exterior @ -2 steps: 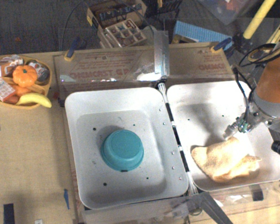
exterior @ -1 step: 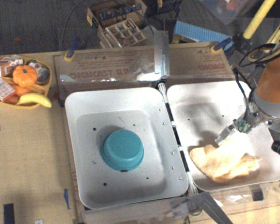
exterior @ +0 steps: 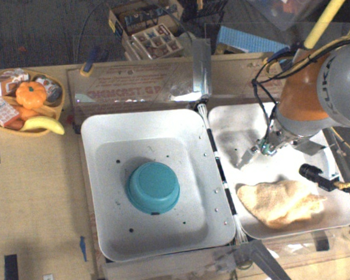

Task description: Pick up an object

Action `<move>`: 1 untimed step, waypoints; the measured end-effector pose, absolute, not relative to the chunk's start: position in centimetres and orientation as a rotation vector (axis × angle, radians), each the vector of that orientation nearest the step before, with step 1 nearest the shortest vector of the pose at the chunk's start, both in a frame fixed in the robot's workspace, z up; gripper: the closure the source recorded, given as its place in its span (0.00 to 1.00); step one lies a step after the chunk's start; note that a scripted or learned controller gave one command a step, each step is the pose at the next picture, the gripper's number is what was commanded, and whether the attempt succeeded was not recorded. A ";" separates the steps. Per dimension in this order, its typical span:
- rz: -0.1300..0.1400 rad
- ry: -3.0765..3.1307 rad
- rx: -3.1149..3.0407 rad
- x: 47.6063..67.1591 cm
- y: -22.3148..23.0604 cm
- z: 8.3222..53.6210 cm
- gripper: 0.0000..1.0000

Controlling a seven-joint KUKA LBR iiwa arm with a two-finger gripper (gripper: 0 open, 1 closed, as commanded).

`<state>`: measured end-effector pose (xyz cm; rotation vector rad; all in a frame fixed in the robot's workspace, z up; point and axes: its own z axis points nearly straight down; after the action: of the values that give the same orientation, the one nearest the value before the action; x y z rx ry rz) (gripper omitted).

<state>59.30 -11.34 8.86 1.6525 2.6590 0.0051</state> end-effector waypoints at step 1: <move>0.002 2.562 1.810 63.7 -10.3 9.3 0.00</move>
<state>63.72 -10.32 9.31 1.8101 2.5616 0.0016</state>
